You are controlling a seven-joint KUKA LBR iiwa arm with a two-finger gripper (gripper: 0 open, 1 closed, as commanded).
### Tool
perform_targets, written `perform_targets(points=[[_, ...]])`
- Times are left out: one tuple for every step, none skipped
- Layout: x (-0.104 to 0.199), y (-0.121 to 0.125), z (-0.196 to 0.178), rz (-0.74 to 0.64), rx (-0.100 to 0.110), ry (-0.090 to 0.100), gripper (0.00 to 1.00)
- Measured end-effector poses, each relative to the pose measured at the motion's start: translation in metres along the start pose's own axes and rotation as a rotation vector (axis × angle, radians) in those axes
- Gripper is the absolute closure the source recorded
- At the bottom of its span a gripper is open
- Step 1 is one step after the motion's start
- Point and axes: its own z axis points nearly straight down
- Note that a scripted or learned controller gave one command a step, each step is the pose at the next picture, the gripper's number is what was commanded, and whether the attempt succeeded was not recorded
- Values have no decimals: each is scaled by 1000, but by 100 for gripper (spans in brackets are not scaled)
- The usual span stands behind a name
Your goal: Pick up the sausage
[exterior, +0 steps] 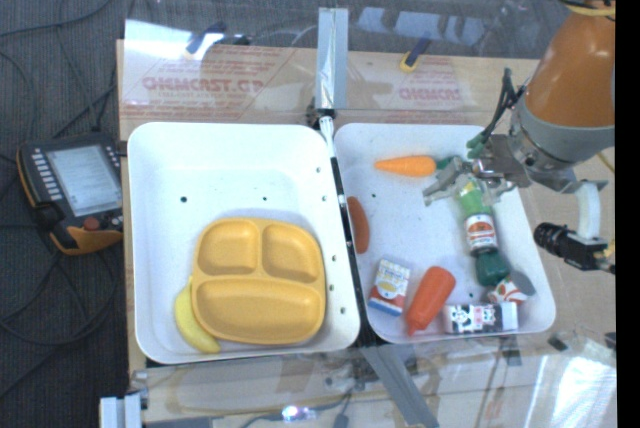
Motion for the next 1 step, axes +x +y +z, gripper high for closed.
perform_targets(points=[[16, -36, 165, -82, -6, 1, 0]])
